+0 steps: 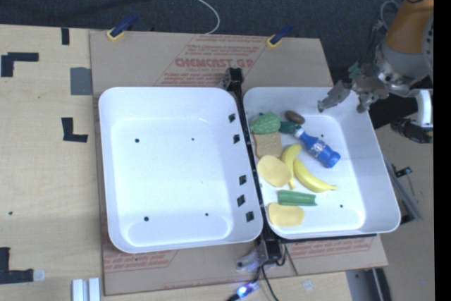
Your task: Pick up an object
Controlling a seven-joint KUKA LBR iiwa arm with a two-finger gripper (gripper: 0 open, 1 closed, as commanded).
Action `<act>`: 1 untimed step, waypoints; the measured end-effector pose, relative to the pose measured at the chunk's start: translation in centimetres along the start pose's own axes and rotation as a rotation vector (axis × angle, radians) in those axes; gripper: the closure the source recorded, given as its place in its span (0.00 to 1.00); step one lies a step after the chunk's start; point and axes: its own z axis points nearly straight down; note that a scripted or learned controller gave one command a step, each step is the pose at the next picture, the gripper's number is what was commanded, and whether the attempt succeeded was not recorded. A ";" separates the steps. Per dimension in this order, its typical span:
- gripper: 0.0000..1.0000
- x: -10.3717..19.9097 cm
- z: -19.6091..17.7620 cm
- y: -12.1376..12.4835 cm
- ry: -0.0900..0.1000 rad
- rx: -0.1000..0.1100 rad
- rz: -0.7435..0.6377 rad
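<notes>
The arm is reaching in from the right, and its hand (349, 98) is hovering over the far right corner of the right bin (366, 151). Its two fingers are standing spread apart, released, with nothing between them.

All the loose things are lying in the right bin, crowded toward its left wall. A green leafy piece (266, 124) is sitting near the far left corner, with a small brown object (294, 116) just beside it to the right. A blue bottle (318, 149) is lying at a slant toward the bin's middle. Below it a banana (312, 180) is curving toward the right, with another yellow curved piece (289, 157) and a pale yellow rounded piece (273, 170) next to it. A tan flat piece (267, 144) is resting under the leafy one. A green pepper-like item (297, 199) is lying across the near part, and a yellow lump (286, 215) is sitting at the near left corner.

The left bin (113, 151) is sitting against the right one on a cardboard sheet (204, 60) on the table (42, 173).
</notes>
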 end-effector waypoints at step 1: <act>0.00 0.3 9.6 -1.7 -0.002 -0.007 -0.001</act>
